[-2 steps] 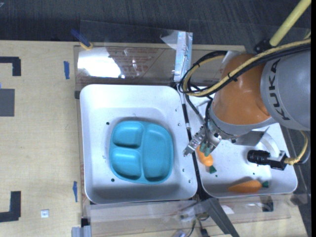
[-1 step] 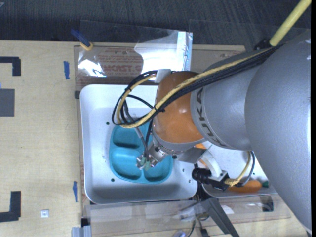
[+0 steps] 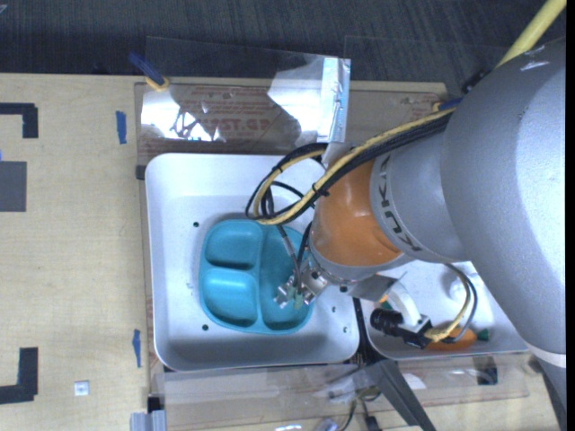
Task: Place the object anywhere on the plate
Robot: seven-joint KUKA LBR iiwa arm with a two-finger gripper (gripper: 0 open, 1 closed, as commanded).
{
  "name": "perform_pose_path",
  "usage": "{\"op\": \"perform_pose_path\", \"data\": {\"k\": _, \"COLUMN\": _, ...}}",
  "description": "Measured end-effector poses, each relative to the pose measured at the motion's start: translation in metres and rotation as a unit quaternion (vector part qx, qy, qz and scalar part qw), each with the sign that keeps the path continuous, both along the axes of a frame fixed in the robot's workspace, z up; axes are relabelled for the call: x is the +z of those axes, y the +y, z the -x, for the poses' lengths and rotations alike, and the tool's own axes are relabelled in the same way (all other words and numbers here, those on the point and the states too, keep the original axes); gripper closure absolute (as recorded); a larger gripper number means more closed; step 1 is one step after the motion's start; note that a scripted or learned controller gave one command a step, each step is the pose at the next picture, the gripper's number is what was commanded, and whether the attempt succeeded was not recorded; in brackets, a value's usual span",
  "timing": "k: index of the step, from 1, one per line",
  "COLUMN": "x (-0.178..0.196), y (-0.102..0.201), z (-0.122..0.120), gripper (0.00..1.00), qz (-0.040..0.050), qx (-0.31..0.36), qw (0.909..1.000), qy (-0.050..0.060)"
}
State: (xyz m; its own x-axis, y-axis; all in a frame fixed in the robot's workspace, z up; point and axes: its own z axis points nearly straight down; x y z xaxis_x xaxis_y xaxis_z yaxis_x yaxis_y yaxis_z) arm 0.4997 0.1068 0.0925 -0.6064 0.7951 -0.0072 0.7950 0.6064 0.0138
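Teal plate [image 3: 235,277]: three compartments, lying in the left bin [image 3: 171,241].
Gripper [image 3: 293,296]: over the plate's right compartment; finger opening and any hold cannot be told.
Orange object [image 3: 452,337]: right bin [image 3: 503,335], under the arm.

Grey arm [image 3: 503,151], orange band [image 3: 346,227], yellow-black cables [image 3: 296,182].
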Motion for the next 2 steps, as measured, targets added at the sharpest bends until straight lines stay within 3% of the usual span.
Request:
{"op": "perform_pose_path", "data": {"k": 1, "x": 0.095, "y": -0.085, "z": -0.019, "gripper": 1.0, "qz": 0.0027, "qx": 0.078, "qw": 0.9969, "qy": 0.004}}
{"op": "perform_pose_path", "data": {"k": 2, "x": 0.092, "y": -0.015, "z": -0.014, "gripper": 1.0, "qz": 0.0013, "qx": 0.085, "qw": 0.9964, "qy": 0.006}}
